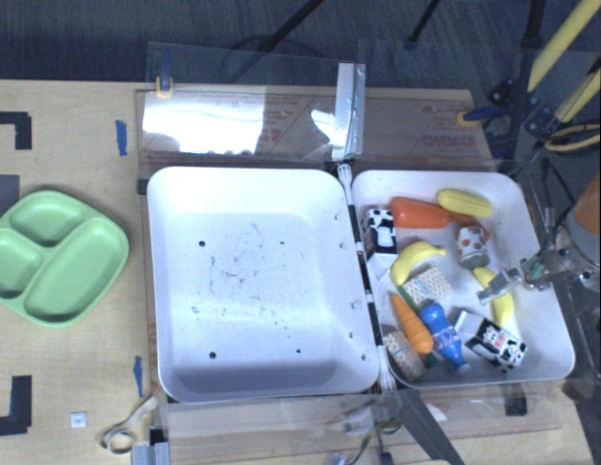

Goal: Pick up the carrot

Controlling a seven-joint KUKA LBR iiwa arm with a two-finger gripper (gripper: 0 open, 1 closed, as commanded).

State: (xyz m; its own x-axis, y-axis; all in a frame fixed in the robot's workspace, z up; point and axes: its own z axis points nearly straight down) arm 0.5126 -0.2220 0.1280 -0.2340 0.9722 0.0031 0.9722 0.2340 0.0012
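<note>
Nearest my lens, the small orange plastic carrot point(413, 326) lies wedged between a blue bottle point(443, 332) and the right white bin point(551, 289)'s left wall, so my gripper point(509, 277), whose state I cannot tell, may snag neighbours.

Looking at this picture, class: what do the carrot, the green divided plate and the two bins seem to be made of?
Carrot: probably moulded plastic, a toy; its orange is even and smooth.
Green divided plate: likely plastic, matte to slightly glossy; one flat colour, with soft rounded compartment edges.
Bins: seemingly thin white plastic with rounded rims; the left one's floor shows faint scuff marks.
</note>
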